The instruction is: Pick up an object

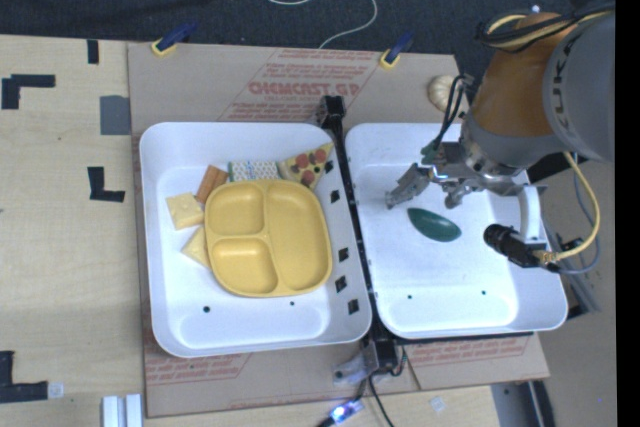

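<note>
Right now the arm point(530, 95) is reaching in from the right and hanging over the right bin point(400, 305). Its gripper point(432, 191) is sitting low in the upper middle of that bin, fingers spread wide apart, one grey finger point(405, 187) pointing out to the left and the other toward the right. Nothing is sitting between the fingers. A dark green object point(435, 223), flat and oval, is lying on the bin floor just below the gripper, close to it, but whether they are touching is hard to tell. A black cable fitting point(508, 245) with a yellow lead is hanging off the wrist to the right of the green object.

Over on the left, the left bin point(165, 315) is carrying a yellow tray point(268, 237) with divided compartments, lying flat and filling most of the middle. Small pieces are peeking out along its upper and left edges: a pale yellow square point(184, 209), an orange-brown block point(211, 182), a patterned strip point(252, 170), and a multicoloured piece point(310, 161) near the divider. What those pieces are exactly is too small to read.

Both bins are resting on a cardboard sheet point(290, 85) with red printing, held by blue clips point(175, 37) at the far corners, all on the wooden bench point(50, 245).
</note>
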`<state>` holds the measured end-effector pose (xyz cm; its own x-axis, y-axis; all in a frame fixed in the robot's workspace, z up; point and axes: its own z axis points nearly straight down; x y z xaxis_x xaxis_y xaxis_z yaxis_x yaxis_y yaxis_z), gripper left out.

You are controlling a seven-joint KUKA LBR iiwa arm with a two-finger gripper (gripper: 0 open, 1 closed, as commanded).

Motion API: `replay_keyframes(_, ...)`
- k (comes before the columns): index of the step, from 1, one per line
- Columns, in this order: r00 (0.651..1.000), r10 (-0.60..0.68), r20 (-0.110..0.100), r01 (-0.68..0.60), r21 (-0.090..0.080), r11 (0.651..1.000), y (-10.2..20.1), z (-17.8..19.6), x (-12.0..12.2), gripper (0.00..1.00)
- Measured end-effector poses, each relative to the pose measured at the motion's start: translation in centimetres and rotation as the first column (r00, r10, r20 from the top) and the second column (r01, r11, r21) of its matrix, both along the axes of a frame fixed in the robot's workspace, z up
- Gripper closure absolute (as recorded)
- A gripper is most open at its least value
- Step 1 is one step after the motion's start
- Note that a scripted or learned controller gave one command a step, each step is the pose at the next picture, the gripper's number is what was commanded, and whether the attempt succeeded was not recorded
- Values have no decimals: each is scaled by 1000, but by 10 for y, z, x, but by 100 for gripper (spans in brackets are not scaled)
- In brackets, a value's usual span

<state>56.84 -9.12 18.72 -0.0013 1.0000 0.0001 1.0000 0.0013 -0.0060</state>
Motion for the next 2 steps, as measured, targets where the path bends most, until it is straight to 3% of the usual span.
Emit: replay_keyframes(2,1000,1,4,-1,-1,1000,-8,-105,3,0)
